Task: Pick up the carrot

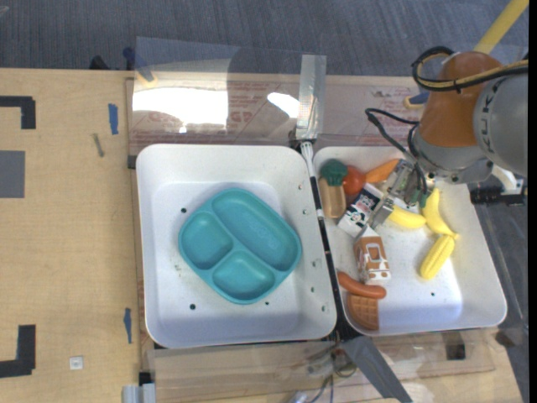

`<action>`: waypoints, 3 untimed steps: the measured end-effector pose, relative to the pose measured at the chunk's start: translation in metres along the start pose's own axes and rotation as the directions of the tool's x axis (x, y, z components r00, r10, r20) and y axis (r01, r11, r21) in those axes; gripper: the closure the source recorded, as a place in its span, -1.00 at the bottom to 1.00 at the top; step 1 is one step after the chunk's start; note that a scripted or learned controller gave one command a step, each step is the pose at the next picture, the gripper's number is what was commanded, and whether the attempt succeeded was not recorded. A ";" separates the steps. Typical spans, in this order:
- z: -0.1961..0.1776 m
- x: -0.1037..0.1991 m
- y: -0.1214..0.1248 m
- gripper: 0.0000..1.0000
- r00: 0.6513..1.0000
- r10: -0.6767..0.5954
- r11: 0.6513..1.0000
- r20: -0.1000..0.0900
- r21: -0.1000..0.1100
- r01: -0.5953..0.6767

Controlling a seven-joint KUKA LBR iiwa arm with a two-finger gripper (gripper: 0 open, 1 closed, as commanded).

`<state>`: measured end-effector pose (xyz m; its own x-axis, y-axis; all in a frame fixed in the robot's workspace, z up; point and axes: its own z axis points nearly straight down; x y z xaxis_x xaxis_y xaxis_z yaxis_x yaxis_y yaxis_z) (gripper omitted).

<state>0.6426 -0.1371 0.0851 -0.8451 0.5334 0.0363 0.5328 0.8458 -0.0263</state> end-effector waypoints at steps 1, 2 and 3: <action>0.001 0.001 0.010 -1.00 0.959 0.284 0.959 -0.014 0.002 -0.284; 0.000 -0.002 0.020 -1.00 0.809 0.587 0.809 -0.012 -0.006 -0.587; 0.000 0.001 0.025 -1.00 0.686 0.728 0.686 -0.006 0.009 -0.727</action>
<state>0.6550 -0.1158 0.0847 -0.1919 0.9813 0.0117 0.9799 0.1922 -0.0535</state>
